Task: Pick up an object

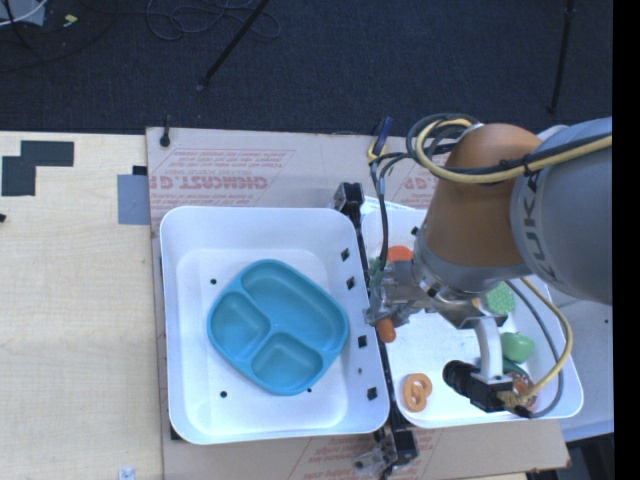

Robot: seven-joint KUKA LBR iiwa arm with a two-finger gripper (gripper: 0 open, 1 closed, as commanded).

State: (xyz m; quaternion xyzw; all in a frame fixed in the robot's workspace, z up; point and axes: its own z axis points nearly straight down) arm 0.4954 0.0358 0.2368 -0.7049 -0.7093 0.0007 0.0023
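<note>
Two white bins sit side by side; the left bin (185, 268) holds a blue divided plate (277, 325), the right bin (560, 393) small toys. An orange ring-shaped toy (416, 391) lies near the front wall, just beside and in front of the gripper (385, 318). Whether that gripper is apart or together cannot be told.
</note>
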